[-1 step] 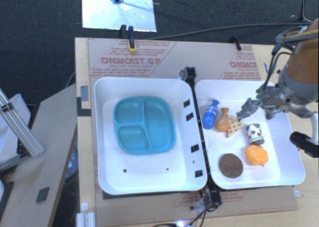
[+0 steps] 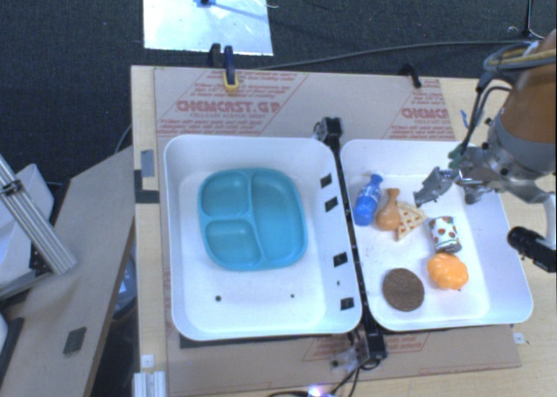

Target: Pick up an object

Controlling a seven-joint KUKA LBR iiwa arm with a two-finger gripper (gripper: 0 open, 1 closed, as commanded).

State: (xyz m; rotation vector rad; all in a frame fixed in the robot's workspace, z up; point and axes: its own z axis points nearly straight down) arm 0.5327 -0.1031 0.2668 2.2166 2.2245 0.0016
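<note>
The right bin (image 2: 513, 295) holds several small objects. A blue bottle (image 2: 367, 199) lies near its left wall, with a tan waffle-like toy (image 2: 398, 215) just to its right. A small white can with red spots (image 2: 444, 232) sits further right, and an orange fruit (image 2: 447, 272) lies in front of it. A brown round disc (image 2: 403, 289) rests near the front edge. My gripper (image 2: 435, 185) hangs over the right bin, above the can and to the right of the tan toy, with nothing seen in it.
A blue divided plate (image 2: 252, 217) lies in the left bin (image 2: 187, 299). A black hinge strip (image 2: 344, 230) runs between the bins. The arm's grey body and orange band (image 2: 526, 117) overhang the right bin's far right corner.
</note>
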